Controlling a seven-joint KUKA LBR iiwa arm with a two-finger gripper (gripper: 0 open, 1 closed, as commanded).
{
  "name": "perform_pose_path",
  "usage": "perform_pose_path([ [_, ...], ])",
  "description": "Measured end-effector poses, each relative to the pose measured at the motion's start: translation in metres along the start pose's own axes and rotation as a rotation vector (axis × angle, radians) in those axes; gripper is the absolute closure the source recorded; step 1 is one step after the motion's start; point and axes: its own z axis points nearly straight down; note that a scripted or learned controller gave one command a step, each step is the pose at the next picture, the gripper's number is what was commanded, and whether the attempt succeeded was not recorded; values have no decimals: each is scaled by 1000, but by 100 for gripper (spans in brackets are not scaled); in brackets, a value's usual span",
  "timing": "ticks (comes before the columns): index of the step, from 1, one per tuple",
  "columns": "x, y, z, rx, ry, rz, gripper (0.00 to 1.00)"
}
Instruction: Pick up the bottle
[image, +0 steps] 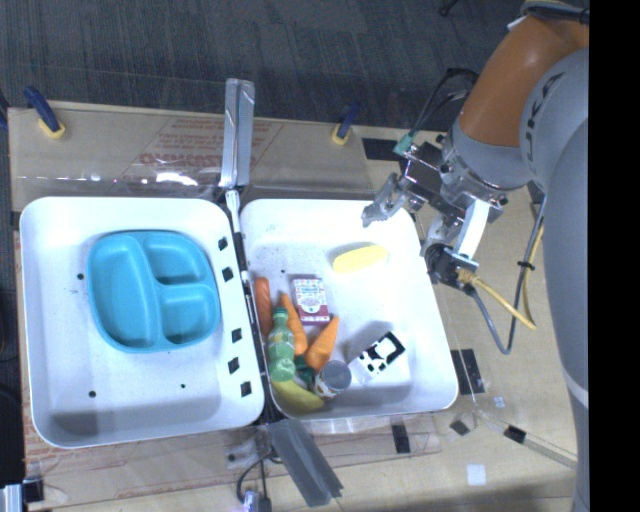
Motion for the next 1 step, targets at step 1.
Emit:
perform_pose_path([
  [1,19,28,6,1,0,415,0],
])
